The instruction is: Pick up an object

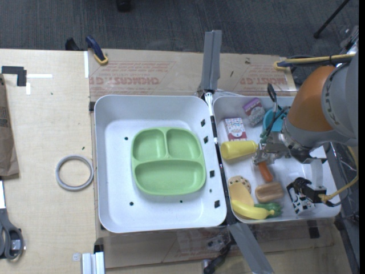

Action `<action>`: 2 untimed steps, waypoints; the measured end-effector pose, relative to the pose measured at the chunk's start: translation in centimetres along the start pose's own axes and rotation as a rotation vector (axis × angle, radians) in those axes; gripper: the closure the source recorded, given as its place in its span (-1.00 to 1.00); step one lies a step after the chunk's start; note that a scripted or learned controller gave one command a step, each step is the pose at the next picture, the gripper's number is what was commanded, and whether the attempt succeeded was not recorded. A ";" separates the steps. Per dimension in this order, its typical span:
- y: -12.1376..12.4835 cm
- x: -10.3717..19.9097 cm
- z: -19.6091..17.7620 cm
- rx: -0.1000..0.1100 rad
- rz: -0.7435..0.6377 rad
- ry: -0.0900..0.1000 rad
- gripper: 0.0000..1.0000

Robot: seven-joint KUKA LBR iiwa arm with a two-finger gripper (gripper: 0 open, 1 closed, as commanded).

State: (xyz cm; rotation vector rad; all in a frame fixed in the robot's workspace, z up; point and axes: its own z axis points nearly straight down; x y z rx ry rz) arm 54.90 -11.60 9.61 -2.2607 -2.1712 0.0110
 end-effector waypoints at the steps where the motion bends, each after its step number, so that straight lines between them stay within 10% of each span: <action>1: 3.1 5.7 -9.4 -0.006 0.023 -0.002 1.00; 2: 1.2 8.3 -9.8 -0.004 -0.240 -0.002 1.00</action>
